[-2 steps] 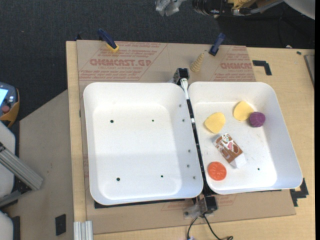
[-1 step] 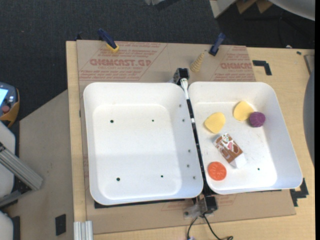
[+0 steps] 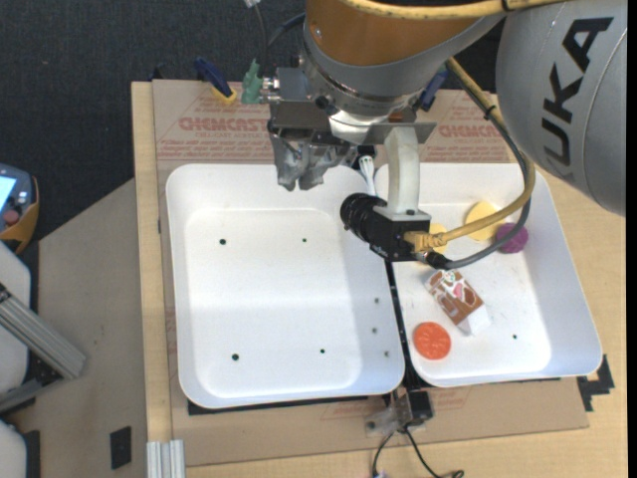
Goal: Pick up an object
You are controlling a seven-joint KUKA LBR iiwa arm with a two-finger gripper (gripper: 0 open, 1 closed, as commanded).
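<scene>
left bin (image 3: pixel 199 297): bare white floor, a few dark dots
gripper (image 3: pixel 304 165): over left bin's back edge; jaws – cannot tell, blurred
right bin (image 3: pixel 567 317): orange disc (image 3: pixel 432 341) at front; brown-and-white packet (image 3: pixel 457 298) just behind it; yellow piece (image 3: pixel 482 217) and purple piece (image 3: pixel 513 238) further back, side by side
</scene>
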